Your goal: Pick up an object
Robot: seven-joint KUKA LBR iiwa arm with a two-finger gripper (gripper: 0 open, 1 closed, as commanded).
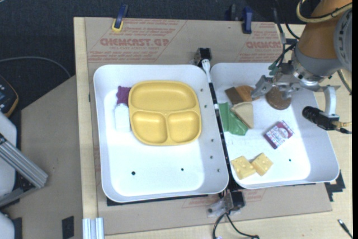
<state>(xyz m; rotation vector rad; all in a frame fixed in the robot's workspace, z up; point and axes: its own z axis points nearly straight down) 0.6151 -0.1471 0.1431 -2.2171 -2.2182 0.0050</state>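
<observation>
Brown object (278, 100) beneath gripper (278, 87), perhaps touching.

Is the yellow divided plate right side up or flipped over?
Right side up: the yellow plate in the left bin shows three recessed compartments facing the camera.

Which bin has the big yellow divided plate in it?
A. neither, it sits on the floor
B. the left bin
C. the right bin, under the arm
B: the yellow plate lies in the left bin, while the arm reaches over the right bin.
</observation>
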